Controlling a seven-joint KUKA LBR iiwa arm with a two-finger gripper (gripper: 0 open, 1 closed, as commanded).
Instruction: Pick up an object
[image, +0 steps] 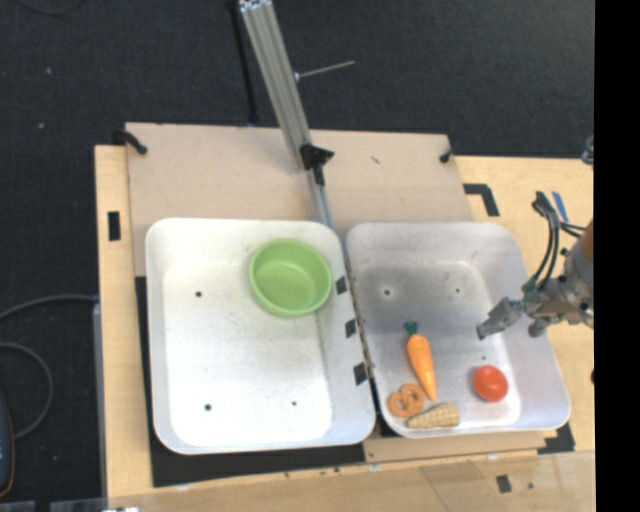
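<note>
Cone (434, 416) touches pretzel (406, 400); carrot (421, 365) beside tomato (489, 383)

Two white bins, left bin (180, 330) lightly speckled, right bin (430, 260) smudged grey across its floor. Lime-green bowl (290, 277). Orange carrot (421, 364) with green top. Red tomato (489, 383). Brown-orange pretzel (406, 400). Pale tan, ridged cone (435, 416). Light wood desk (115, 300) under a beige board (230, 175), black brackets at corners. Grey metal pincer (510, 318). Silver-grey pole (280, 85). Black speckled floor (100, 60).
</note>
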